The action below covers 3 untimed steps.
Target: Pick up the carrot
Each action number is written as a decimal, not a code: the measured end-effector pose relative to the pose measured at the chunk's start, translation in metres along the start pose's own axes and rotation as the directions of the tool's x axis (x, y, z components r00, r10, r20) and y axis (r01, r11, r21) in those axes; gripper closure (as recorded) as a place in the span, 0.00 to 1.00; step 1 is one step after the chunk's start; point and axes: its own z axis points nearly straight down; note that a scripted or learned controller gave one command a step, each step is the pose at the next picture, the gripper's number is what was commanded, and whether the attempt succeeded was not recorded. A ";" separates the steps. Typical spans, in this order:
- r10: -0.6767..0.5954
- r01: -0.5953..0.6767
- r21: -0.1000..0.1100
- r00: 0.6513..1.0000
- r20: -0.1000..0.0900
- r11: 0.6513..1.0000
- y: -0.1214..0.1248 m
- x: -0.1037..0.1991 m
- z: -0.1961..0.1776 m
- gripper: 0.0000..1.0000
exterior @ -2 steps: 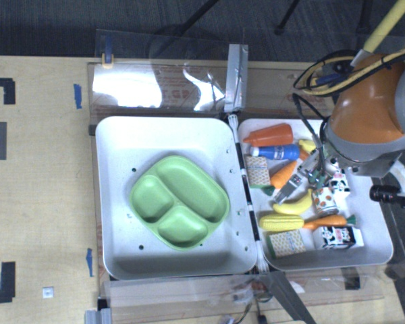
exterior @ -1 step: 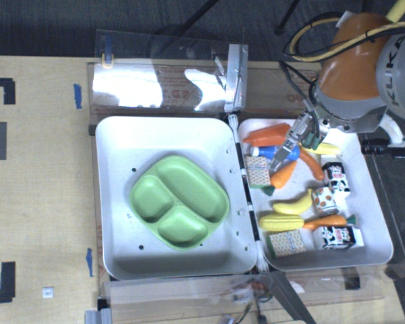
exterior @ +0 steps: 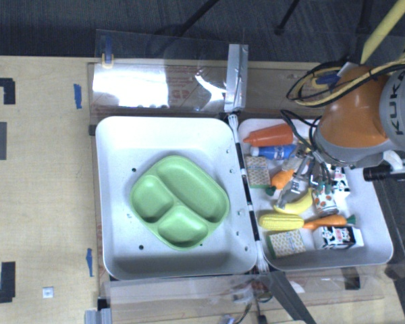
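Overhead, a pale wooden bench (exterior: 40,201) carries two shallow white plastic bins; the left bin (exterior: 121,248) holds a glossy green three-compartment tray (exterior: 179,200). The slim orange carrot with a green tip (exterior: 329,221) lies flat in the right bin (exterior: 381,245), beside a knobbly yellow corn cob (exterior: 281,221). The metal two-finger gripper (exterior: 293,189) hangs above a yellow banana (exterior: 298,205), apart from the carrot; its grasp state cannot be told.

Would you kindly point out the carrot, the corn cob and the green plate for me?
carrot (exterior: 327,221), camera view, middle of its orange body.
corn cob (exterior: 281,221), camera view, middle of the yellow cob.
green plate (exterior: 209,211), camera view, its right rim.
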 end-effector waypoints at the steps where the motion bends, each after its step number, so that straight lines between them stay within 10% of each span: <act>1: -0.067 0.067 0.002 0.998 -0.013 0.998 0.003 -0.030 0.027 0.00; 2: -0.116 0.116 0.001 0.993 -0.012 0.993 0.020 -0.046 -0.054 0.00; 3: -0.222 0.222 0.000 0.975 -0.012 0.975 0.034 0.000 -0.141 0.00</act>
